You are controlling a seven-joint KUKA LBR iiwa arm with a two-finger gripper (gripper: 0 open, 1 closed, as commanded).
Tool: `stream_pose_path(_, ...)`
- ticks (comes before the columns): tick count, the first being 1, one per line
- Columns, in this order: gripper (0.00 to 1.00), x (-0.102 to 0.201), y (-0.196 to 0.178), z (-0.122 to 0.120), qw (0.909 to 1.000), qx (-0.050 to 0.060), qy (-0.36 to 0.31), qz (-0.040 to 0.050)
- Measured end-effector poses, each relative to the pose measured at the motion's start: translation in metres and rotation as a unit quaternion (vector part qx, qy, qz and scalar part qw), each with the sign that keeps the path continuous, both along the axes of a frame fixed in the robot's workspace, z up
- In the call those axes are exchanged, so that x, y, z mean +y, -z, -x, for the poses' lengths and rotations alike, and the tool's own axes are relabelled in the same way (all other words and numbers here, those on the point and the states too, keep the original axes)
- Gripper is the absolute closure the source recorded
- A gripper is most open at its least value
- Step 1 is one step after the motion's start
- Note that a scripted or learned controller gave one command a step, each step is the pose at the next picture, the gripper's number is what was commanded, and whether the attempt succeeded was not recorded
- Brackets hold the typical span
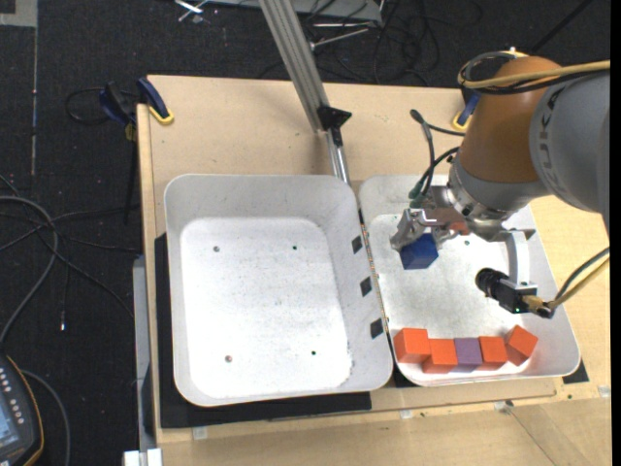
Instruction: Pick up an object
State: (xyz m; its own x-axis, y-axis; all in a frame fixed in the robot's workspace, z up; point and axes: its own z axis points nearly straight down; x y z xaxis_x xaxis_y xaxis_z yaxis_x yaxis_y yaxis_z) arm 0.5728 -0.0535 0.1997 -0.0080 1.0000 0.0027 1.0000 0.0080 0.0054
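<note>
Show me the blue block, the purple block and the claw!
blue block (420,253): camera view, its front face.
purple block (468,351): camera view, its top.
claw (419,233): camera view, between its fingertips.

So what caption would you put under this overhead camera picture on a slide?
Gripper holding a blue block above the right bin, orange and purple blocks lined along its near edge.

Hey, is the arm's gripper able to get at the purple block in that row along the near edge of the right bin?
Probably yes. The purple block lies uncovered from above, but orange blocks press against both its sides, and the gripper seems to have a blue block at its tips.
</note>
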Motion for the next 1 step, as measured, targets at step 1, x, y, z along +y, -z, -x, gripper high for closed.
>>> stream_pose_path(1, 1.00, 0.0981, -0.0273, -0.0054, 1.0000, 0.002, -0.001, -0.0005)
